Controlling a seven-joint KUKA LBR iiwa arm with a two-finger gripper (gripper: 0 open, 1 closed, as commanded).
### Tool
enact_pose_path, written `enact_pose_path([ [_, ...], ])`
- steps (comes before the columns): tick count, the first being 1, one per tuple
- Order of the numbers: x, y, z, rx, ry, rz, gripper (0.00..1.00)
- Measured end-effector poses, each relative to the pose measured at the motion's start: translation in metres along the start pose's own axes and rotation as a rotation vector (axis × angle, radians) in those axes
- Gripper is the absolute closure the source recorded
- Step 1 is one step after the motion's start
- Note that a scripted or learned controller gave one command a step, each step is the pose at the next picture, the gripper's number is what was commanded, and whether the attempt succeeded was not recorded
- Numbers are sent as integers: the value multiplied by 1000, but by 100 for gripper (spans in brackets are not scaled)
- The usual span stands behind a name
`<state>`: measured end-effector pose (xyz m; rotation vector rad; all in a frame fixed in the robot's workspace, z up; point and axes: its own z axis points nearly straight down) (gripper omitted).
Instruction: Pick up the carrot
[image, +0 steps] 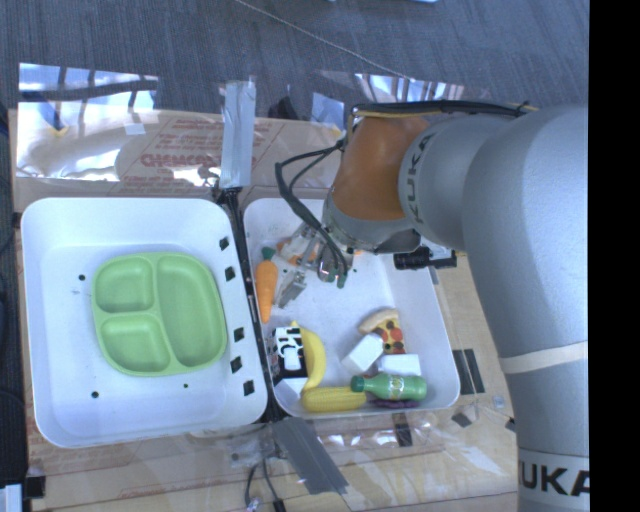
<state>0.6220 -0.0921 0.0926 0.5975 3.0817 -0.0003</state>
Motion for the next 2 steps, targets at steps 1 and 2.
enact_pose_path([
  [1,10,-6,0,3,2,180,0],
  [2,-1,-5,0,2,0,385,0],
])
